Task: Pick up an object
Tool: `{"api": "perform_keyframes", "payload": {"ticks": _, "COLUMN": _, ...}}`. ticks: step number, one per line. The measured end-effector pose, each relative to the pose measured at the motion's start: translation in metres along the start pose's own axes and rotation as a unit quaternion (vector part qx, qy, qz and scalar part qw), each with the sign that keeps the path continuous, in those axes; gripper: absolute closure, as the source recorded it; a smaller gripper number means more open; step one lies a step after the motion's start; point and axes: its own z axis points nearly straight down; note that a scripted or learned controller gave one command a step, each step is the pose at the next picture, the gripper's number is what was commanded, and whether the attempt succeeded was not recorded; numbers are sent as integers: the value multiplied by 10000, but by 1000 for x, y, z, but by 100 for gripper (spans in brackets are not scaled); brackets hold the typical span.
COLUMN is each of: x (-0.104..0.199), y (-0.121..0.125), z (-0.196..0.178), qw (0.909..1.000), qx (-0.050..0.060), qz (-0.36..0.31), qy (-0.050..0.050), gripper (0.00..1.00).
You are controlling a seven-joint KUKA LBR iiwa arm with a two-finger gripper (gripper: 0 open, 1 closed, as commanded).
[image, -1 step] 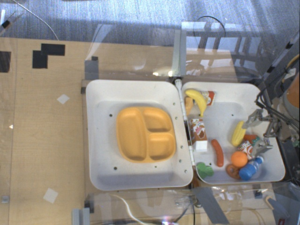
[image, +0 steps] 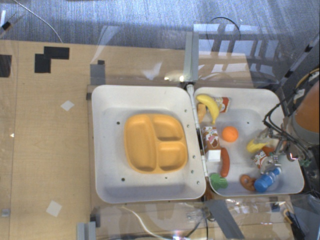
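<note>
The hand (image: 274, 160) is hovering at the right bin's (image: 250, 120) four o'clock above the blue bottle (image: 265, 180), its grip unreadable, and is needing to descend.

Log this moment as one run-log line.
arm: over right bin | gripper: low among blue bottle, yellow toy | grasp: none seen | left bin: yellow divided tray

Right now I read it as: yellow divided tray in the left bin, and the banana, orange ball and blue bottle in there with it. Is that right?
Not quite. The yellow divided tray is in the left bin, but the banana, orange ball and blue bottle lie in the right bin, as the camera view shows.
</note>
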Motion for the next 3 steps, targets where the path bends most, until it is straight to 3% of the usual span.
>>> {"api": "perform_keyframes", "payload": {"ticks": 1, "x": -29, "y": 60, "z": 7, "qw": 9733, "qx": -7, "qz": 2292, "qy": 95, "gripper": 0}}
{"api": "perform_keyframes", "payload": {"ticks": 2, "x": -74, "y": 37, "z": 32, "qw": 9616, "qx": 4, "qz": 2744, "qy": 74, "gripper": 0}}
{"api": "perform_keyframes", "payload": {"ticks": 3, "x": -28, "y": 50, "z": 29, "qw": 9550, "qx": 7, "qz": 2966, "qy": 70, "gripper": 0}}
